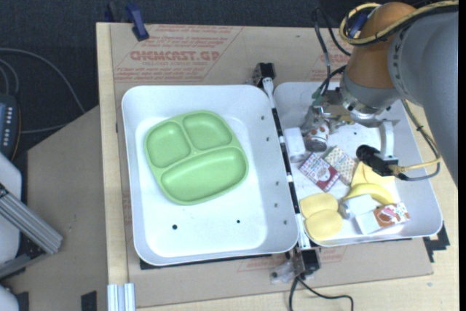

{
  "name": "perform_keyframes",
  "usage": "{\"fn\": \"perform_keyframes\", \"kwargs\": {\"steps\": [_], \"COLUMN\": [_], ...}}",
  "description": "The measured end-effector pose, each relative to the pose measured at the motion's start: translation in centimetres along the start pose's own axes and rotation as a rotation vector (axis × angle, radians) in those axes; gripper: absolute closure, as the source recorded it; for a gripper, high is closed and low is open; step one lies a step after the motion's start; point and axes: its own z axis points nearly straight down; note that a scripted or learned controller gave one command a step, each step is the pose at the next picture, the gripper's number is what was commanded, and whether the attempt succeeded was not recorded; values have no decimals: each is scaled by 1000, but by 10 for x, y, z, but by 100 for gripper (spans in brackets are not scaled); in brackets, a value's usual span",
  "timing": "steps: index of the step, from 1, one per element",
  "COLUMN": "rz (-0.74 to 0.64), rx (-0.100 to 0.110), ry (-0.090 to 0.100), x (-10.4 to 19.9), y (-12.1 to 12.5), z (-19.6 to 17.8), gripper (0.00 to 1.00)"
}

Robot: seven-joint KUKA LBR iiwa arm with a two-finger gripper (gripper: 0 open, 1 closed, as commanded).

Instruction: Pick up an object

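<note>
my hand hovers low over the small brown-and-white round container right beneath it; grip state i cannot tell. i should centre on it, clear of the patterned packet nearby.

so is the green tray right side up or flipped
Right side up: the green tray in the left bin shows its three hollow compartments facing up, with nothing in them.

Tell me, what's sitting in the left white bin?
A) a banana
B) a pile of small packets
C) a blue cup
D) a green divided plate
D: a green divided plate with three compartments lies in the left bin; the packets and yellow items sit in the right bin.
</note>
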Motion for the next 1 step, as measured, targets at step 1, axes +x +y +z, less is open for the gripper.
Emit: {"fn": "perform_keyframes", "kwargs": {"steps": [1], "rz": [-2], "rx": [3], "ry": [3], "x": [53], "y": [-59], "z": [-90], "gripper": [100]}}
